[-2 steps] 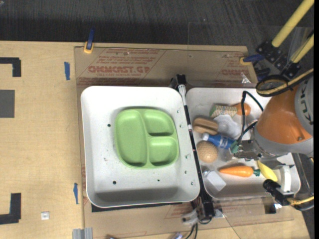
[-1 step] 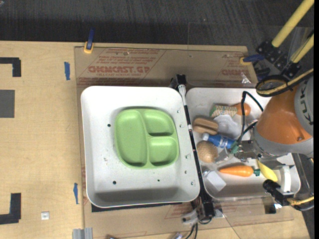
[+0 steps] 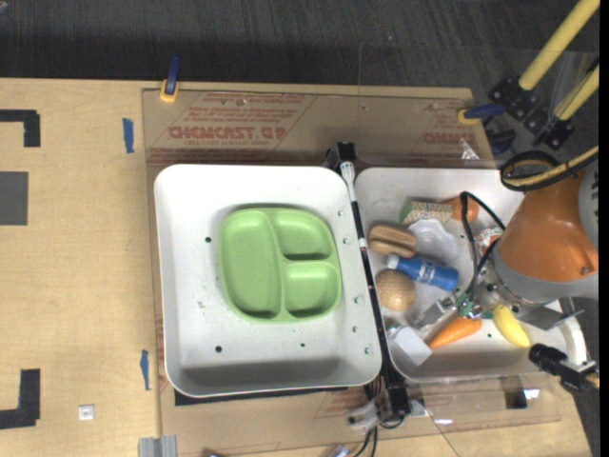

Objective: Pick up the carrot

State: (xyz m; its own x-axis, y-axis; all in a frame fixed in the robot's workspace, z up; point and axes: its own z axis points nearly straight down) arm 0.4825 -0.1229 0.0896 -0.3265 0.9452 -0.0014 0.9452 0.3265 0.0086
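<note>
Orange tapered carrot (image 3: 454, 331) lying in right shallow white bin (image 3: 381, 193), just beside pincer (image 3: 473, 301); pincer's state impossible to tell.

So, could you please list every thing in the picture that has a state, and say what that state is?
Gripper: low in the right bin, just above the carrot.
Carrot: lying in the right bin, tip toward the bin's near-left corner.
Green plate: sits flat in the left bin.
Blue bottle: lying on its side.
Hot dog: lying flat near the bin divider.
Banana: lying beside the carrot.
</note>
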